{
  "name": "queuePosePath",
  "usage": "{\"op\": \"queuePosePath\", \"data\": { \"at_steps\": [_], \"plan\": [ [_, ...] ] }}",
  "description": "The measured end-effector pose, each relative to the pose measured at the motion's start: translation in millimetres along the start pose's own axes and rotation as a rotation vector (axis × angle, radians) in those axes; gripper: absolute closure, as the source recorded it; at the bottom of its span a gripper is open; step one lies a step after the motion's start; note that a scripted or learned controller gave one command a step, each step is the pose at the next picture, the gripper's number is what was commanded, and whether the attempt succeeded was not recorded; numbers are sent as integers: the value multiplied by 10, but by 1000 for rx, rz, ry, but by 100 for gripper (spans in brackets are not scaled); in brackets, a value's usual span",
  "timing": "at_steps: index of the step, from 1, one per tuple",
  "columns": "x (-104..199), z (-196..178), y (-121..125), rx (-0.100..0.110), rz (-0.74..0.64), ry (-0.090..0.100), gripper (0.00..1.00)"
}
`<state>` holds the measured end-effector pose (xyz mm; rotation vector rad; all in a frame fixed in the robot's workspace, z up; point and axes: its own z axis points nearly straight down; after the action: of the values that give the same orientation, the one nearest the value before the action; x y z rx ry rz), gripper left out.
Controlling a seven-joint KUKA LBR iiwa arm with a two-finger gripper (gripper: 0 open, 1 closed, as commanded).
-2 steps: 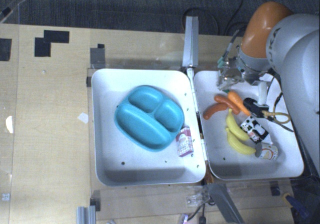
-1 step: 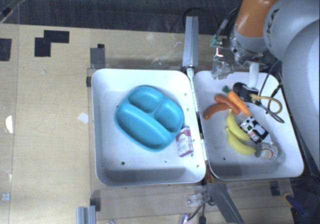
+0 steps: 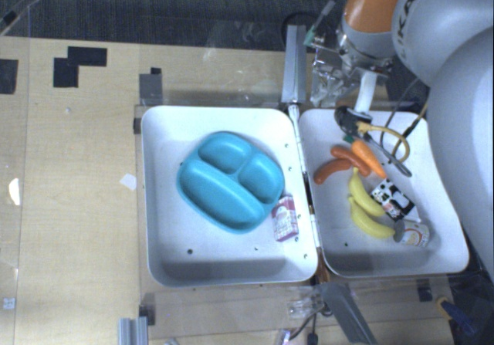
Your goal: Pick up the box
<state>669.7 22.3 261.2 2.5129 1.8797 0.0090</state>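
Note:
A small black-and-white box [image 3: 391,198] lies in the right bin [image 3: 444,258], toward its right side, resting against the bananas [image 3: 364,208]. My gripper [image 3: 330,87] hangs over the back left corner of the right bin, well behind and to the left of the box. It is apart from the box, with the orange items lying between them. The metal parts of the gripper blur against the bin's rear frame.
An orange carrot [image 3: 366,157] and a reddish sausage [image 3: 333,169] lie mid-bin. A small can [image 3: 411,235] sits by the front right. In the left bin [image 3: 166,258] rest a blue divided plate [image 3: 230,180] and a pink-labelled bottle [image 3: 285,218].

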Motion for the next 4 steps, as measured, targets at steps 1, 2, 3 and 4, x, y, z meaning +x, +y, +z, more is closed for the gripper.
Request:
{"op": "queuePosePath", "data": {
  "at_steps": [1, 2, 3, 4],
  "plan": [
    [-173, 292, 47, 2, -2, -1, 100],
    [-74, 240, 18, 2, -9, -1, 100],
    [-58, 382, 13, 2, 16, -1, 100],
    [4, 171, -4, 1, 53, 0, 100]
  ]
}}
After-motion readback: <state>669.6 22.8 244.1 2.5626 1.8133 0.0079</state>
